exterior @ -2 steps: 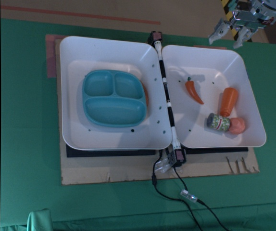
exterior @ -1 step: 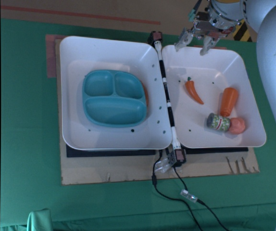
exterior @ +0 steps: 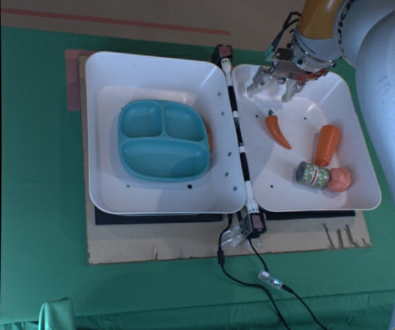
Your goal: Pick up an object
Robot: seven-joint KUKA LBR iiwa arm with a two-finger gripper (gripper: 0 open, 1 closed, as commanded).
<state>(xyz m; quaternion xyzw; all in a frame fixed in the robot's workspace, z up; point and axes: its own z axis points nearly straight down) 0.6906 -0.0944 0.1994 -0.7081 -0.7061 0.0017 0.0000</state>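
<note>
Green cloth covers the table, on which two shallow white bins sit side by side on a brown cardboard sheet. Above the far end of the right bin, the grey arm's hand hangs with its two fingers spread apart and nothing between them. Just below it lies a small orange carrot with a green tip, then an orange cylinder, a green-patterned can on its side touching a reddish round piece; the left bin carries a teal three-compartment plastic plate.
</note>
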